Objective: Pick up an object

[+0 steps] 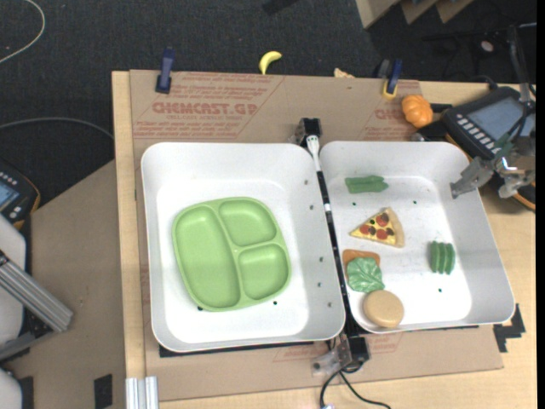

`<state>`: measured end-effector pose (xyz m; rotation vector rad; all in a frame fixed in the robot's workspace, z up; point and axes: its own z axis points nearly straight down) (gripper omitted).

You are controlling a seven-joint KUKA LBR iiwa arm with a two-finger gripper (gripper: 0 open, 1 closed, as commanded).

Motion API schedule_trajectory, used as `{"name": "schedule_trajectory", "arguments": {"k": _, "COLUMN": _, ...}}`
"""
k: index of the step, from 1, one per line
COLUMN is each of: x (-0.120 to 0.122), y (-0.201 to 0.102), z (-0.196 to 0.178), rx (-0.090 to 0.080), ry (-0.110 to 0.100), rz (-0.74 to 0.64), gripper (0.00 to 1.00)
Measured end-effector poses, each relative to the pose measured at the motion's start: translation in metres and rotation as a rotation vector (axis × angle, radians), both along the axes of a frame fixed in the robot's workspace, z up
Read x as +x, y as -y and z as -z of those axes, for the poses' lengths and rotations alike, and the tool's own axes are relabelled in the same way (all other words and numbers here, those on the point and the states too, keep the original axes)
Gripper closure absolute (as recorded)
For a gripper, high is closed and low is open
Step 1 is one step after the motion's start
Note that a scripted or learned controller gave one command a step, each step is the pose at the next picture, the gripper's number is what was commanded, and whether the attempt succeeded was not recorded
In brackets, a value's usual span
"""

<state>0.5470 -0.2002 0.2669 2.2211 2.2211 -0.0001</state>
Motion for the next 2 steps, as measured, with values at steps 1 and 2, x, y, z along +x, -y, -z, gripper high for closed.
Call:
{"name": "schedule_trajectory", "arguments": {"k": 1, "x": -0.064, "y": 0.003, "z": -0.049, "rx": 0.0, "ry": 0.002, "rz": 0.003, "gripper": 0.0}}
{"name": "schedule_trajectory", "arguments": {"k": 2, "x": -0.07, "y": -0.069, "z": 0.135, "rx": 0.008, "ry": -0.014, "rz": -0.004, "gripper": 0.0}}
